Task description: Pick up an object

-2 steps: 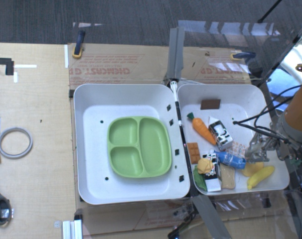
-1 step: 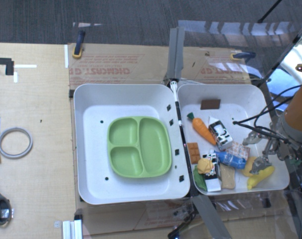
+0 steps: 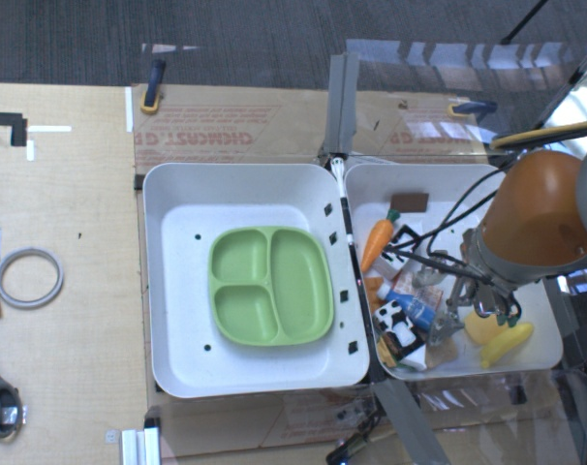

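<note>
- The green divided plate (image 3: 272, 286) is lying alone in the left bin (image 3: 168, 260) — well apart from the arm.
- The carrot (image 3: 376, 243) is slanting upper right to lower left in the right bin (image 3: 540, 352), left of the end effector (image 3: 473, 303).
- The end effector is hanging over the clutter, with the yellow banana (image 3: 502, 342) just beside it, lower right — whether it is apart or together cannot be told.

left bin (image 3: 168, 289): green tray (image 3: 271, 286) (open margins) | right bin (image 3: 538, 358): cluttered

One fixed camera looks down aslant on both bins (image 3: 168, 289) from above.
</note>
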Motion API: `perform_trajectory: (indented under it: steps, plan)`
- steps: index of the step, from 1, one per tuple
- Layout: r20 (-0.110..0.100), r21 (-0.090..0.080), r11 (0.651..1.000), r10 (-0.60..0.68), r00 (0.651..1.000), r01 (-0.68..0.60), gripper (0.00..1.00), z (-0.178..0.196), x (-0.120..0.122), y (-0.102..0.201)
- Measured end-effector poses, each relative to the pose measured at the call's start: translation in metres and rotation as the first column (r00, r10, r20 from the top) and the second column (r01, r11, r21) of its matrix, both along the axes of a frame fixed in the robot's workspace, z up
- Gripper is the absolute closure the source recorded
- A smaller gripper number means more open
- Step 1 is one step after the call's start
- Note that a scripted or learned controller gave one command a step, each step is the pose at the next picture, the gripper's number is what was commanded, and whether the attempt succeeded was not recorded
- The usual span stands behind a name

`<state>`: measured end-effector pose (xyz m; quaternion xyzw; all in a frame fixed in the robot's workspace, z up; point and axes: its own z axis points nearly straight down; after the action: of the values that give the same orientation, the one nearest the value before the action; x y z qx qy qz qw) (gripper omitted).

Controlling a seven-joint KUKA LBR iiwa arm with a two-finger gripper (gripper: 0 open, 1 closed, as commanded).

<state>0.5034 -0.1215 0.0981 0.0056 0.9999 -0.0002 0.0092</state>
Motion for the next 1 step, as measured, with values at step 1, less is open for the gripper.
perform_trajectory:
  steps: [1]
  plan:
    - [0.0, -0.001, 0.997, -0.084, 0.997, 0.084, 0.0, 0.0007, 0.0658, -0.0162]
